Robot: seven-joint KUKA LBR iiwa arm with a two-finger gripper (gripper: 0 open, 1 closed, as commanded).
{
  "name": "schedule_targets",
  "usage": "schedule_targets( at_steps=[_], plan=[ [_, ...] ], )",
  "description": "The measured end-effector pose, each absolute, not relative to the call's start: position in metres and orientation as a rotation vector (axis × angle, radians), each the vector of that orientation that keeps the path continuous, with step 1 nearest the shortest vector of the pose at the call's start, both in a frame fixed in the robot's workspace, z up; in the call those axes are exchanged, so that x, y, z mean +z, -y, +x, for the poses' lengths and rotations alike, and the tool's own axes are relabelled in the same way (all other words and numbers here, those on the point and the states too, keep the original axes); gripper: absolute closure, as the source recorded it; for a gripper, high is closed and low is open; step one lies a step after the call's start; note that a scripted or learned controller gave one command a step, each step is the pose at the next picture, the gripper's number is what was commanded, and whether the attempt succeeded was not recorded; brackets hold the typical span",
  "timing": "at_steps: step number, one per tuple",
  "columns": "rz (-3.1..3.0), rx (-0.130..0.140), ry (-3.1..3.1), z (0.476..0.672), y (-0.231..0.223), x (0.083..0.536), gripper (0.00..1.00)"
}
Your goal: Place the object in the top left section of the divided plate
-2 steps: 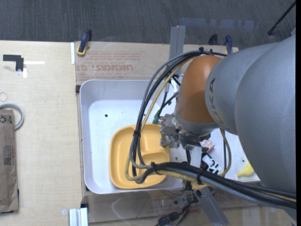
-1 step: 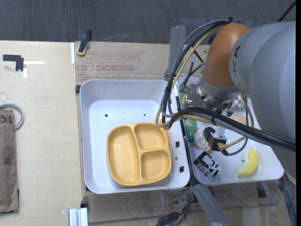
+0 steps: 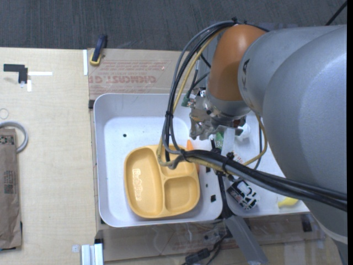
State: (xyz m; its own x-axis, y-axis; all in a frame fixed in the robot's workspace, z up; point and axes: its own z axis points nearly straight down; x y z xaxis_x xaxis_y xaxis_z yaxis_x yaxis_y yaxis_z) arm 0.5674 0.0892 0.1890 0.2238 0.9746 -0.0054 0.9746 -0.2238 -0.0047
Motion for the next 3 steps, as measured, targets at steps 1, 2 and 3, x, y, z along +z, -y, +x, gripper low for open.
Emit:
schedule_targets(
  at_steps=[1, 2, 3],
  plan=[
    [-2.314, -0.004, 2.129, 0.504, -0.133, 0.093, 1.00],
    [-2.239, 0.010, 2.204, 0.548, -0.077, 0.277, 1.00],
    [-2.026, 0.012, 2.399, 0.506, -0.128, 0.266, 1.00]
  ],
)
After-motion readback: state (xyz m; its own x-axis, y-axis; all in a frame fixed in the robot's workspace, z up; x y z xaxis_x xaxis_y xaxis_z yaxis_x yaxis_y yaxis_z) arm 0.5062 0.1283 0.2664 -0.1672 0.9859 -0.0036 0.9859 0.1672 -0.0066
